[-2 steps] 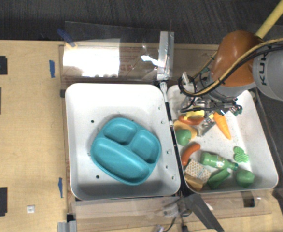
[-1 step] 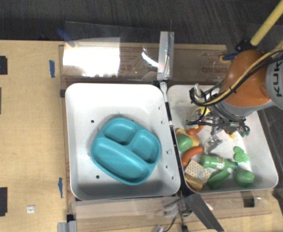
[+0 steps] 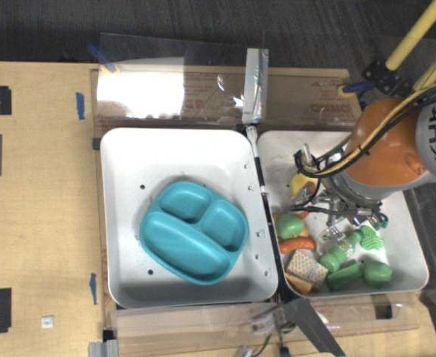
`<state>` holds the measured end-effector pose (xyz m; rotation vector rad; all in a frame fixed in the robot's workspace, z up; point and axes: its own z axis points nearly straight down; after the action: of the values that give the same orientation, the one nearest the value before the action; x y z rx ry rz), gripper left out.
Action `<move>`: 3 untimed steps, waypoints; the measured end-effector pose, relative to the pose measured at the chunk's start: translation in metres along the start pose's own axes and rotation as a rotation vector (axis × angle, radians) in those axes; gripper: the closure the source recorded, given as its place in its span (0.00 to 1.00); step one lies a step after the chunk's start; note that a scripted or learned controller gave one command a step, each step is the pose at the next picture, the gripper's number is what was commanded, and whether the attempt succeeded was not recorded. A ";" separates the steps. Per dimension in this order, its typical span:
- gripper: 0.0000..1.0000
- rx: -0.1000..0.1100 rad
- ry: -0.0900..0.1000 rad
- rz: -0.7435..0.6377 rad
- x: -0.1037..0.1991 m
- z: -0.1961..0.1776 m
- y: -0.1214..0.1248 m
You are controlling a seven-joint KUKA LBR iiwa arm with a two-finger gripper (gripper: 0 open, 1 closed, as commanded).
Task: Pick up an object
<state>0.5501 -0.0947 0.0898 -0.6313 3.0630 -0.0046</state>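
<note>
The right bin (image 3: 277,151) holds a heap of toy food near its front: an orange carrot-like piece (image 3: 298,245), a round green and orange piece (image 3: 289,225), a tan waffle-textured piece (image 3: 304,265), several green pieces (image 3: 344,275) and a yellow piece (image 3: 301,184) further back. My gripper (image 3: 346,225) reaches down into this heap from the right, under the orange wrist band (image 3: 385,143). Its fingertips sit among the green pieces and white packaging, partly hidden by cables.
The left bin (image 3: 129,155) holds a teal plate with three compartments (image 3: 194,230). A metal divider (image 3: 255,84) stands behind the bins against a clear plastic sheet. Cardboard bench surface (image 3: 32,199) lies to the left.
</note>
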 end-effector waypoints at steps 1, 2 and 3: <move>0.00 0.005 -0.010 0.008 0.020 -0.001 0.011; 0.00 0.000 0.001 0.001 0.001 0.000 0.000; 0.00 0.000 0.001 -0.056 -0.019 0.000 -0.009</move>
<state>0.5713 -0.0956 0.0897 -0.7178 3.0449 -0.0057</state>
